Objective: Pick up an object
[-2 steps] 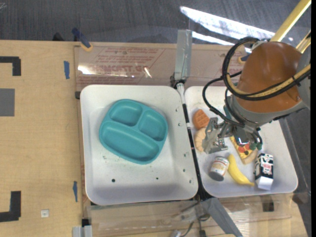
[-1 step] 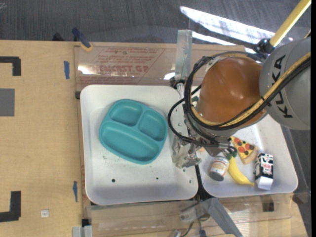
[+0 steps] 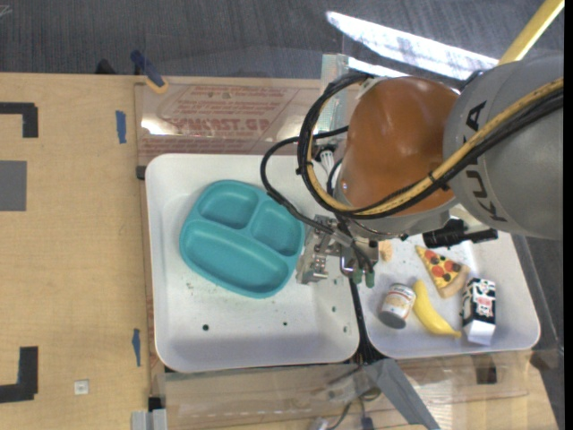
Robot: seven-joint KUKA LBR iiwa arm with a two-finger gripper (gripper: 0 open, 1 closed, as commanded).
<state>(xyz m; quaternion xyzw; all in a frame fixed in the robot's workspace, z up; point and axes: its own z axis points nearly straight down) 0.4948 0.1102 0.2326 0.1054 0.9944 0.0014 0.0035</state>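
A grey robot arm with an orange band reaches in from the right and hangs low over two shallow white bins that sit side by side on a tan counter (image 3: 72,267). Its fingers (image 3: 324,260), a small metal cluster tangled with black cables, hover over the right-hand part of the left bin (image 3: 242,343), just to the right of a teal divided tray (image 3: 242,236). The tray is the only thing in that bin; it lies flat, tilted on a diagonal with its long axis running from upper right to lower left, and its near right edge sits almost touching the fingers. How far apart the fingers stand cannot be made out, because the metal parts blur together, and nothing is visibly caught between them. To the right of the tray, past the wall where the two bins meet, the right bin (image 3: 528,330) holds the smaller things: a short grey can (image 3: 396,304), a yellow banana (image 3: 431,313) lying just to the can's right, a toy pizza slice (image 3: 441,269) above the banana, and a black and white carton (image 3: 480,309) farthest from the tray. Judging by position, the tray's rim is the likeliest target, lying just left of the fingers, and its thin edge would call for a careful pinch.
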